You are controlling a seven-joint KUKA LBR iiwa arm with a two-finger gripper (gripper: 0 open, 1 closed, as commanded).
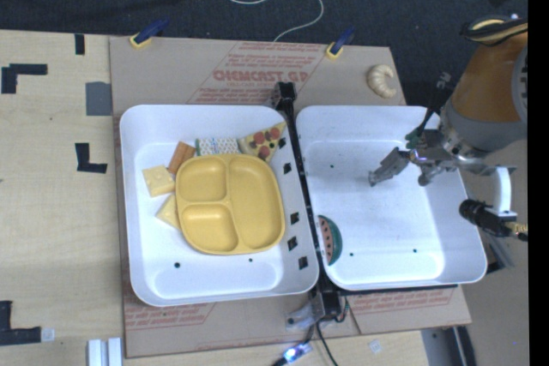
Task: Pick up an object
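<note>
A yellow divided plate [230, 203] lies in the left bin [141, 270]. Around its upper left edge sit toy food pieces: a pale cracker [158, 180], a brown piece [181, 156] and a pizza slice [264, 139]. A watermelon slice [329, 239] rests at the left wall of the right bin [429, 266]. My gripper [404, 170] hangs over the right bin's upper middle, fingers spread open with nothing between them, well to the right of the watermelon slice.
A divider with black clips [294, 184] runs between the two bins. A tan croissant-like toy [383, 80] lies on the cardboard beyond the right bin. A white cable [274, 0] loops across the dark cloth at the back.
</note>
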